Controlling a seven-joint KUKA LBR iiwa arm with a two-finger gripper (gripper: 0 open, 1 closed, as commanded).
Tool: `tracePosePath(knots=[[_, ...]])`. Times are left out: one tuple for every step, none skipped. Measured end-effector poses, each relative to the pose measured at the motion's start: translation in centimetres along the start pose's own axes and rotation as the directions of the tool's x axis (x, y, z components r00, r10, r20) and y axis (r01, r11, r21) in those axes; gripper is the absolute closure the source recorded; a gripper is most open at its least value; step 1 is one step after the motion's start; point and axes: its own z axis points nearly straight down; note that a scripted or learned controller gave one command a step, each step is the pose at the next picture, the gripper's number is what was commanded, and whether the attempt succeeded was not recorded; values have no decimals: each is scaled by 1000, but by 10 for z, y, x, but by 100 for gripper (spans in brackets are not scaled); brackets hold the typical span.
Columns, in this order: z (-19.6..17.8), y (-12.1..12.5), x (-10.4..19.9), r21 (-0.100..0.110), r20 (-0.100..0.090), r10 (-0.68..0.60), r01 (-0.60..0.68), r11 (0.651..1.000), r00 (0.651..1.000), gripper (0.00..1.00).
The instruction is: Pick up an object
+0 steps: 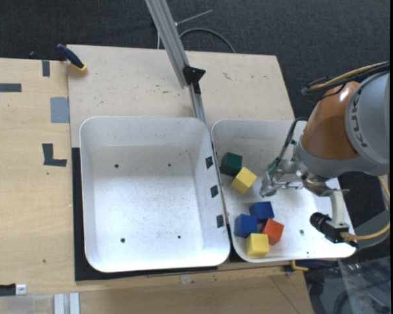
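— White plastic, two shallow bins side by side on the pale wooden bench. What do we have in them?

— We see the blocks all in the right white bin. A dark green cube lies near the bin's left wall, and a yellow cube sits just below and to the right of it, touching or nearly touching. Lower down we find a cluster: two blue cubes close together, an orange-red cube at their right, and a second yellow cube at the bottom, near the front rim.

— And the left white bin?

— We see its speckled floor and a few dark dots.

— Where is the arm?

— We see the grey arm with its orange band reaching in from the right, over the right bin. Its two-finger gripper points down, just to the right of the upper yellow cube and above the blue pair.

— Does it hold anything?

— We cannot tell. The metal parts there blur together, and we see no block clearly between them.

— Anything else on the bench?

— We note a grey metal rail running at a slant down to the bins' shared wall, and a small blue and yellow clamp at the bench's upper left.
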Motion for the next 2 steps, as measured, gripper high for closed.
tracePosePath(knots=[[-60,-5,5,-8,2,0,0,1000,1000,100],[-104,-8,9,-8,2,0,0,1000,1000,100]])
